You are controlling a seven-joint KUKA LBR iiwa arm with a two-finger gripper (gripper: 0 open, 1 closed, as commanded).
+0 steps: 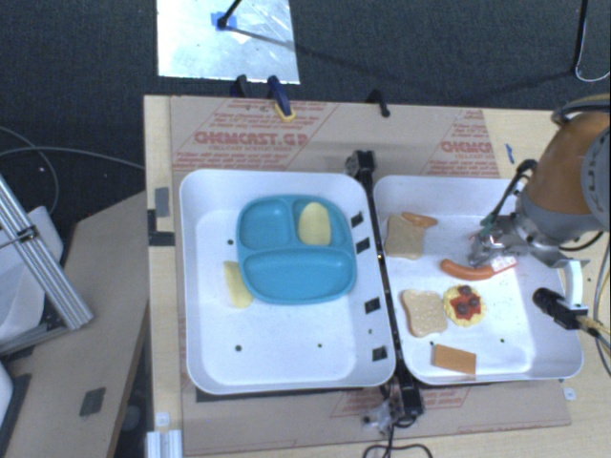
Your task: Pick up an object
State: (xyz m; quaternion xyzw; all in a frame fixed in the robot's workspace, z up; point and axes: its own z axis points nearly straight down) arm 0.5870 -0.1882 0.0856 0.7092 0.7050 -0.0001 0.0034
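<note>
You see a wooden bench (pixel 315 127) covered by brown printed board, standing on dark carpet, with a shiny square sheet (pixel 227 25) on the floor beyond it and an aluminium frame (pixel 38 265) at the left edge. Two shallow white bins sit side by side. The left bin (pixel 205 351) holds a blue divided plate (pixel 291 256) with a pale yellow piece (pixel 315 223) in its upper right compartment, and a yellow strip (pixel 237 284) just beside the plate's left rim. The right bin (pixel 535 346) holds a toast slice (pixel 405 239), a sausage (pixel 462 271), a bread slice (pixel 423 312), a small pizza (pixel 464 304) and an orange cracker (pixel 452 359). The arm (pixel 573 175) reaches in from the right, wrist angled down, with the gripper (pixel 485 248) low over the sausage's right end; you cannot tell how the claw is set.
</note>
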